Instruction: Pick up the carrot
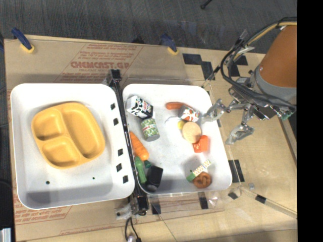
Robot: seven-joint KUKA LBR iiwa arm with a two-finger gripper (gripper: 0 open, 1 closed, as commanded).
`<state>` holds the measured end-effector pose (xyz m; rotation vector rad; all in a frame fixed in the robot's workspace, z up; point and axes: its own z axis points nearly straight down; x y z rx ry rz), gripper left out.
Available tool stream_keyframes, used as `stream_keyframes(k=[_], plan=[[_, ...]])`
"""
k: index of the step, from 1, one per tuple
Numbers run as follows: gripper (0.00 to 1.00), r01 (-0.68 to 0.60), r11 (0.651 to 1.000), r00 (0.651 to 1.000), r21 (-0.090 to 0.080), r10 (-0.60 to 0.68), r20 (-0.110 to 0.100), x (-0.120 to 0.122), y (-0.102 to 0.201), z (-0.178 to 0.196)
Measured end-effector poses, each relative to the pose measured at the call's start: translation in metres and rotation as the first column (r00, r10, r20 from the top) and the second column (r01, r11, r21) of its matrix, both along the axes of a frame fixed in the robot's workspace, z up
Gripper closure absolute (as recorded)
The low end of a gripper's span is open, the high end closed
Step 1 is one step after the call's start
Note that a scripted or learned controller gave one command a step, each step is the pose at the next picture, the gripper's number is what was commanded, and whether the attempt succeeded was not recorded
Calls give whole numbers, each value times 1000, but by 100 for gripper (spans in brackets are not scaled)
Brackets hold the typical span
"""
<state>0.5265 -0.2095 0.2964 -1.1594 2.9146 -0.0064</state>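
Camera view: one bench, two white bins side by side, arm entering from 3 o'clock.

Carrot (pixel 138 145): orange, lying against the left wall of the right bin (pixel 166 92), near 8 o'clock of that bin; long axis runs roughly from 11 to 5 o'clock. A green item (pixel 140 168) touches its lower end; a black block (pixel 153 177) sits just beyond that.

Gripper (pixel 229 122): over the right rim of the right bin, at about 3 o'clock of the bin, well apart from the carrot.

Jaws: spread wide, one finger pointing toward the bin, the other hanging outside the rim; nothing between them, nothing touched as far as can be seen.

Step in hand: approach, by my reading; no grasp yet begun.

Next move calls for: travel across the bin toward 9 o'clock, passing over the round beige piece (pixel 191 131) and the green-labelled can (pixel 150 129); jaws turned to straddle the carrot across its narrow width; descent close to the bin wall.

Risk, as judged: wall and green item crowd the carrot, leaving little room for a finger on the left side.

Left bin: holds a yellow tray (pixel 68 134); not concerned.
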Motion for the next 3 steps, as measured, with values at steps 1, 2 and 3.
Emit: stream_keyframes(k=[1,2,3], plan=[[0,-232,973,973,2,232,-5,9,1,-17],[0,-571,821,821,1,571,-2,2,1,-11],[0,-771,637,637,-1,771,-3,26,1,16]])
